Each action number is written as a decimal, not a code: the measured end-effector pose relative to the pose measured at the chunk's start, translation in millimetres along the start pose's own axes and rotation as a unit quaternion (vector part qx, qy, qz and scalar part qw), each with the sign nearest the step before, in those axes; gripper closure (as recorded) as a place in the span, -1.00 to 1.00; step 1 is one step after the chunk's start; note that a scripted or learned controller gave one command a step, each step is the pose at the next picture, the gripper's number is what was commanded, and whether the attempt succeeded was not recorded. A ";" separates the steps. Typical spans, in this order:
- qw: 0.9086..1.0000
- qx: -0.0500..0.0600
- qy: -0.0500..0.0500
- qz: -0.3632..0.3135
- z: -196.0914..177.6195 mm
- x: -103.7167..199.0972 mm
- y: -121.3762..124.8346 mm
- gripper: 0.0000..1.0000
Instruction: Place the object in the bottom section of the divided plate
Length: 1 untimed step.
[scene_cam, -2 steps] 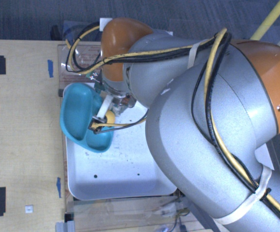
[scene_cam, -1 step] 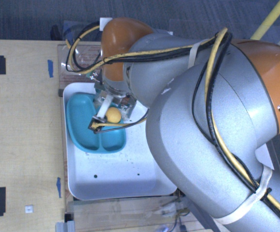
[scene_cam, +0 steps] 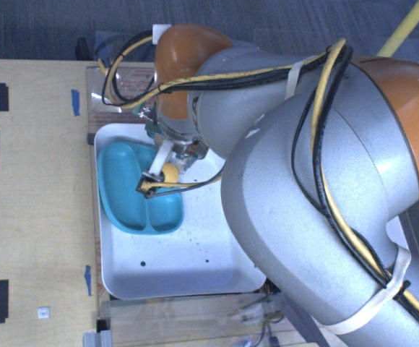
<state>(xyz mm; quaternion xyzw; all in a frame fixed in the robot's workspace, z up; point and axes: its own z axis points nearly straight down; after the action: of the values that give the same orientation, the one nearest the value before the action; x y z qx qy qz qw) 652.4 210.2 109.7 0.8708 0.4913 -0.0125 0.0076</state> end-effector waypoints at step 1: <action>0.999 0.001 0.013 0.045 12.6 20.7 7.9 1.00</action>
<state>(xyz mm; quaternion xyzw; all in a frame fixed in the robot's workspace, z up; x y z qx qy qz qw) 669.6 223.5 96.5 0.8923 0.4515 -0.0012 0.0009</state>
